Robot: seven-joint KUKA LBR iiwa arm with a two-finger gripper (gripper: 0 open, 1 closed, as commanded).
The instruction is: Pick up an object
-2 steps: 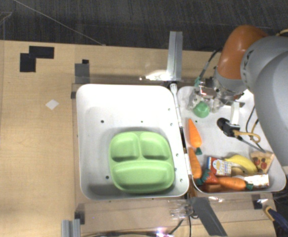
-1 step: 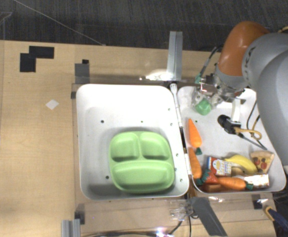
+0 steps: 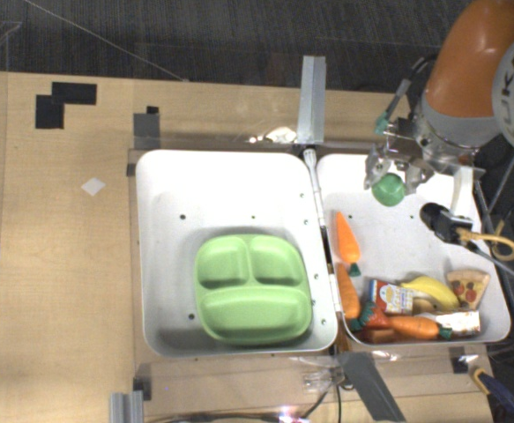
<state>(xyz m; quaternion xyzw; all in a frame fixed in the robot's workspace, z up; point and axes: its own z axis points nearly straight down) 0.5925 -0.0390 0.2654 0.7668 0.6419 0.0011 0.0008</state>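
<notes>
Gripper (image 3: 396,176) over the right bin's (image 3: 502,324) far-left part; fingers clamped on a green ball (image 3: 387,189), sitting between the tips, looks lifted off the floor; round obj, no long axis; ball directly under claw, so next move prob straight up.

Floor (image 3: 195,16) behind the jaws: dark grey ribbed carpet across the top, w/ a thin pale line running diagonally at upper left. Bench top (image 3: 54,263) is light plywood, spreading well left of the jaws. Black stepped marks (image 3: 64,103) far left & slightly behind them, near the bench's back edge; small white diamond sticker (image 3: 92,186) far left at approx. jaw level. Grey metal post (image 3: 312,100) just left & behind the jaws. Bright glare spot (image 3: 274,137) beside its base. Metal bracket (image 3: 124,405) & loose cables (image 3: 323,393) at the front edge, well forward-left.
</notes>
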